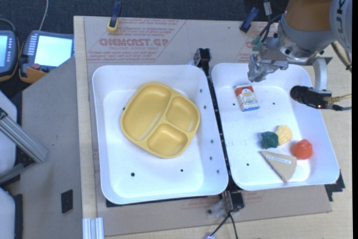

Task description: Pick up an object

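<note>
Arm: grey with an orange band, it reaches in from the right so the jaws [264,71] hang over the right bin [321,168].
Jaws: they hang just above the carton [246,98]; nobody can tell if they are released or clenched.
Carton: small, boxy, orange and white, lying flat near the bin's far end, likely the thing to pick.
Other toys: a green lump [269,139], a yellow bit [283,133], a round red ball [302,149] and a tan wedge [279,163] sit close together.
Left bin [106,165]: holds a smooth yellow plate [160,119] with three dips.

Yellow divided plate [161,119] in left bin [106,137]; yellow clamp [114,15] on bench's far edge.
</note>
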`<state>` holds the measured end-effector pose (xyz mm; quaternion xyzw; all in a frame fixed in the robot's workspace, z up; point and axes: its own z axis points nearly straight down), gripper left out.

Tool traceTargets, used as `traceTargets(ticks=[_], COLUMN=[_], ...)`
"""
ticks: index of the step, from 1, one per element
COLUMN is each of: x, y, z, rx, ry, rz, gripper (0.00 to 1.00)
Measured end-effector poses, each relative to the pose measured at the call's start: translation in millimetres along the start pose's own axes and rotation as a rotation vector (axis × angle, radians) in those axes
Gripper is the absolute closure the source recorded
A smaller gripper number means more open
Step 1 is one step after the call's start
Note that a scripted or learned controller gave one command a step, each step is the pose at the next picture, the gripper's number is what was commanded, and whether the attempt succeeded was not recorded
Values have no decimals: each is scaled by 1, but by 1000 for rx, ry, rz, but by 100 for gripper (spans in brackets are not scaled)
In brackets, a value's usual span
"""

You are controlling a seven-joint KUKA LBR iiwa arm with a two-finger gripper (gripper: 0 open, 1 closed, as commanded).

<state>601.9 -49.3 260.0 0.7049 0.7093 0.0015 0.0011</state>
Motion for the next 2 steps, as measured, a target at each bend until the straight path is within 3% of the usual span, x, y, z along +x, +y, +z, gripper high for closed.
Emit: traceTargets(ticks=[2], x=[101], y=[26], z=[2], rx=[1], ry=[1], rz=[1], gripper=[100])
